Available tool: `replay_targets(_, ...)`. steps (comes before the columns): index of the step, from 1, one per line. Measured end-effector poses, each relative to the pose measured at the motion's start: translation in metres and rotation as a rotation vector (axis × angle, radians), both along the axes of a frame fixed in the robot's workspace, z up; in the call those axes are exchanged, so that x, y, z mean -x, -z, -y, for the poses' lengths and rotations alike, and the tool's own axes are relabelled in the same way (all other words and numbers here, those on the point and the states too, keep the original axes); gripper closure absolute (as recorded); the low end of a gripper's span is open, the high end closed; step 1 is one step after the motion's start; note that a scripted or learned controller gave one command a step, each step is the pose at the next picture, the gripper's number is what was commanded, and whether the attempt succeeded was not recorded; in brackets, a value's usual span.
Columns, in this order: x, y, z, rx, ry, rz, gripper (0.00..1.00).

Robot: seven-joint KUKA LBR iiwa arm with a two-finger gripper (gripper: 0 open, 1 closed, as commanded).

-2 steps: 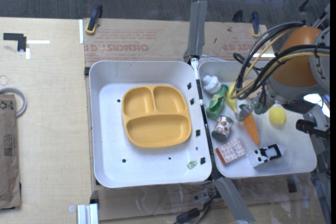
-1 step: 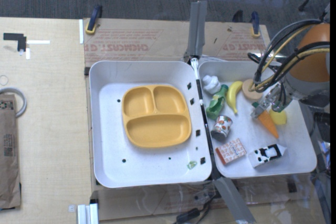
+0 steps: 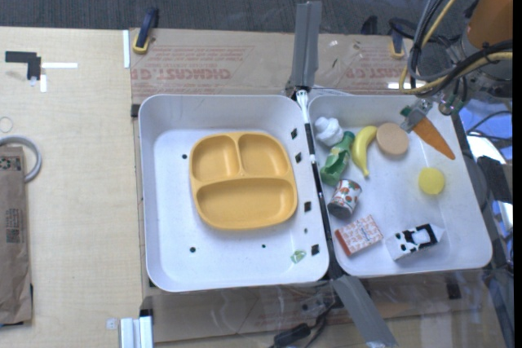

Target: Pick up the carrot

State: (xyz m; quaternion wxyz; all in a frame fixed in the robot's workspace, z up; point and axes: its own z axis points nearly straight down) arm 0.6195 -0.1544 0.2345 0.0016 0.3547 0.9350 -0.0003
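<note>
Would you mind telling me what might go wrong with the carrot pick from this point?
1. The carrot lies against the right bin's far right wall, so the tool may strike the rim or find little room on that side.
2. The round tan piece sits just beside the carrot's thick end and could get nudged or caught instead.
3. The carrot tapers, so it might slip from a grasp near the tip.

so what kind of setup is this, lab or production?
Probably a robotics lab test bench: two white bins clamped over cardboard, toy food such as a carrot and banana, and loose cables around the arm.
</note>
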Motion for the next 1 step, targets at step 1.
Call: replay_targets(1, -0.0244, 0.0010, -0.0407, 0.000, 0.049, -0.001, 1.00)
